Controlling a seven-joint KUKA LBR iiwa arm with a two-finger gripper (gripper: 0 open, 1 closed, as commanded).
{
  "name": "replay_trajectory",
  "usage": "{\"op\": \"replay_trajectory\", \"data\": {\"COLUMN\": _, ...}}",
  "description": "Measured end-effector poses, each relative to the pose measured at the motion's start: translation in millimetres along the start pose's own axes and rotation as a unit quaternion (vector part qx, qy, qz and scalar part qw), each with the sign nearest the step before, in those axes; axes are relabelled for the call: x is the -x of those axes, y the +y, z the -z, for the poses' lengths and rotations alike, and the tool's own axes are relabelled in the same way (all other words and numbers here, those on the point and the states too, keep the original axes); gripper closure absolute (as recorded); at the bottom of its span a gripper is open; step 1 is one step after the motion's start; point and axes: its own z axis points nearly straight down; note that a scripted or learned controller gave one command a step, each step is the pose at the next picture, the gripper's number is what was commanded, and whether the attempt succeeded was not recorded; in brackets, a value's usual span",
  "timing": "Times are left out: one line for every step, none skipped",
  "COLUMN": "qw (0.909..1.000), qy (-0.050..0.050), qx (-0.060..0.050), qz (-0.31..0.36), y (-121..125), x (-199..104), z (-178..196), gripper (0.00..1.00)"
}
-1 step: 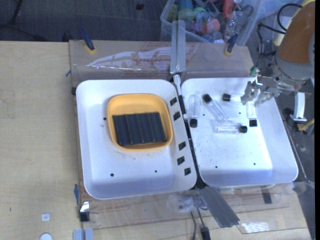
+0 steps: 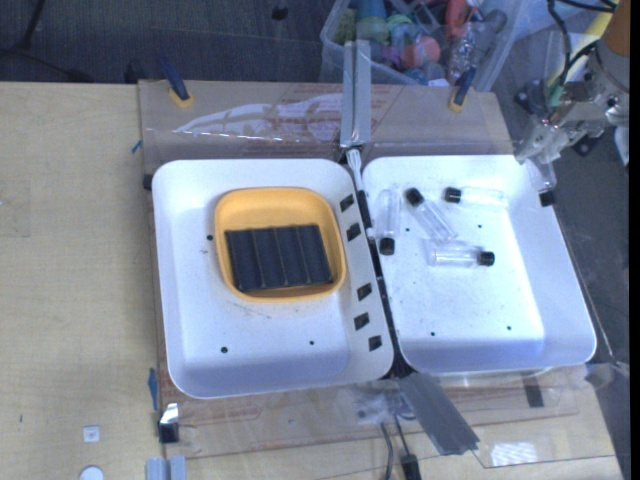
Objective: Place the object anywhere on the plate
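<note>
A yellow plate [image 2: 277,208] with a dark ridged insert [image 2: 278,258] lies in the left white bin [image 2: 190,338]. Several clear plastic vials with black caps lie in the right bin [image 2: 540,308]: one [image 2: 461,257] near its middle, one [image 2: 428,211] above it, one [image 2: 473,196] toward the back, and one [image 2: 384,224] along the left wall. My gripper [image 2: 537,148] hovers over the back right corner of the right bin, apart from all the vials, and I see nothing in it.
A clear tub of colourful items [image 2: 425,18] stands behind the bins. A divider with black tabs [image 2: 362,268] runs between the bins. Cables hang by the arm [image 2: 610,58] at the upper right. The wooden bench [image 2: 70,268] lies to the left.
</note>
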Motion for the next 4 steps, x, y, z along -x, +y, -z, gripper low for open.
{"op": "replay_trajectory", "data": {"qw": 0.9910, "qy": -0.001, "qx": 0.001, "qz": 0.134, "y": -2.2, "x": 32.3, "z": 83.4, "gripper": 1.00}}
{"op": "replay_trajectory", "data": {"qw": 0.9671, "qy": -0.001, "qx": 0.002, "qz": 0.254, "y": -20.9, "x": 39.3, "z": 160.0, "gripper": 1.00}}
{"op": "replay_trajectory", "data": {"qw": 0.9070, "qy": -0.001, "qx": 0.002, "qz": 0.421, "y": -1.7, "x": 39.0, "z": 160.0, "gripper": 1.00}}
{"op": "replay_trajectory", "data": {"qw": 0.8634, "qy": 0.000, "qx": 0.001, "qz": 0.505, "y": -26.5, "x": 37.7, "z": -13.0, "gripper": 1.00}}
